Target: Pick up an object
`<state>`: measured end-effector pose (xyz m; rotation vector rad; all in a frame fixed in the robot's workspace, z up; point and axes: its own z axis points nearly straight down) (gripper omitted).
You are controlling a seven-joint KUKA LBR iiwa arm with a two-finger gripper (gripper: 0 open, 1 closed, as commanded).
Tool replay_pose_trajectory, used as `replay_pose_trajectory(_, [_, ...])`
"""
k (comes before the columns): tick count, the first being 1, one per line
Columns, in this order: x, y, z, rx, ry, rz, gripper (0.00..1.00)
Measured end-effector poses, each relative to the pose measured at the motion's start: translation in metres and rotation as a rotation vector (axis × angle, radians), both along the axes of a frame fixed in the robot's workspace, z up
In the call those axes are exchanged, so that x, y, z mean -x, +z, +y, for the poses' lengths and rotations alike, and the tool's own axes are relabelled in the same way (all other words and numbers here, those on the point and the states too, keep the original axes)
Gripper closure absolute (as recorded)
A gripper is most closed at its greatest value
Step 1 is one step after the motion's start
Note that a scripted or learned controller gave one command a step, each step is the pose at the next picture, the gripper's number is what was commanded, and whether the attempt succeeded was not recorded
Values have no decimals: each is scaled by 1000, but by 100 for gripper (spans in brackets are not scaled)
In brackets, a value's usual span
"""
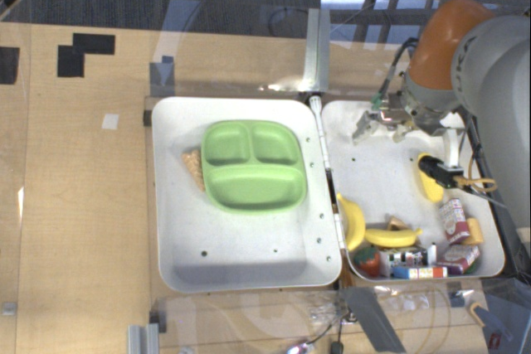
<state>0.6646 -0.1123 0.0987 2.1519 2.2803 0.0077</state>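
While no single object is marked out, the nearest candidates lie in the right bin (365,178): a banana (353,221) against its left wall, long axis running roughly top to bottom of the view with a slight curve, and a second banana (392,238) just beside it, lying almost left to right along the lower part of the bin. A third yellow piece (431,182) sits further right, tilted on a diagonal, with dark ends. Along the bin's lower edge, a cluster of small items is packed close together, among them a red round fruit (369,263) and a red-labelled can (452,220). The left bin (178,244) carries a green divided tray (252,164), lying flat, with a tan item (193,167) poking out from under its left edge. Both bins rest on a light wooden worktop (75,178) with black squares near its far left; dark carpet lies beyond. The grey arm with its orange band (440,46) comes in from the upper right, and the hand (378,122) hangs above the bare upper part of the right bin, fingers spread apart with nothing between them.
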Motion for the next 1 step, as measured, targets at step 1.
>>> replay_pose_trajectory(1, [44, -8, -72, -17, -168, -5, 0])
